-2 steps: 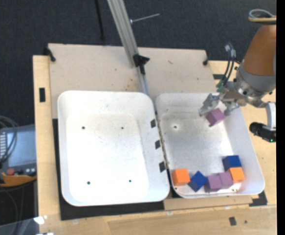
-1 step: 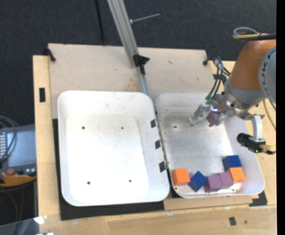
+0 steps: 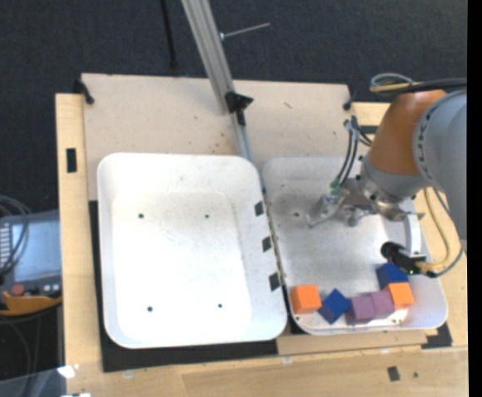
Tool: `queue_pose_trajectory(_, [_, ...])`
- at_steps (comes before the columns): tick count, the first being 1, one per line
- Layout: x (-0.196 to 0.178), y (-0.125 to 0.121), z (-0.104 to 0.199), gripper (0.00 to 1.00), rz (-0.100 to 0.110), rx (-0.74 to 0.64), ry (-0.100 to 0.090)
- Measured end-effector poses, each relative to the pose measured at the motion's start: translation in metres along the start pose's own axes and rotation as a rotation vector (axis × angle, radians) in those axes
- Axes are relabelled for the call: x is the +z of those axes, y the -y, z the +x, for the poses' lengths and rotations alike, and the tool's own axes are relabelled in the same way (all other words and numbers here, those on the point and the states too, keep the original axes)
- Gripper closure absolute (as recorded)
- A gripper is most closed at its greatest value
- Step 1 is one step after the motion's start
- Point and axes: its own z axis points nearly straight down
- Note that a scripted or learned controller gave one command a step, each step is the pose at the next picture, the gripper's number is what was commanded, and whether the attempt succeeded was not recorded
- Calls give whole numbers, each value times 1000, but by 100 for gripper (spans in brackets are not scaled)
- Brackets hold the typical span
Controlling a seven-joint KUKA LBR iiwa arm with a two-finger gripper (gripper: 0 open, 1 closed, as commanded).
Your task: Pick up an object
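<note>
Dark carpet surrounds the wooden table (image 3: 71, 222), which carries two shallow white bins: a left bin (image 3: 183, 246) with a bare floor and a right bin (image 3: 307, 188) where the arm (image 3: 406, 143) reaches in. Blocks crowd the right bin's near edge, probably slid there: an orange block (image 3: 307, 298), a blue block (image 3: 335, 305), purple blocks (image 3: 369, 307), another orange one (image 3: 402, 294) and another blue one (image 3: 393, 275). Above bare floor, well apart from them, the claw (image 3: 333, 212) holds nothing visible; its opening I cannot tell.
</note>
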Motion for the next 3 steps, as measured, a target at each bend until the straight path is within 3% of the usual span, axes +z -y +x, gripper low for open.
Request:
queue_pose_trajectory(1, [-16, -3, -1, 100, -11, 5, 0])
queue_pose_trajectory(2, [-70, 1, 7, 100, -12, -4, 0])
queue_pose_trajectory(3, [-99, 0, 5, 100, -8, -4, 1])
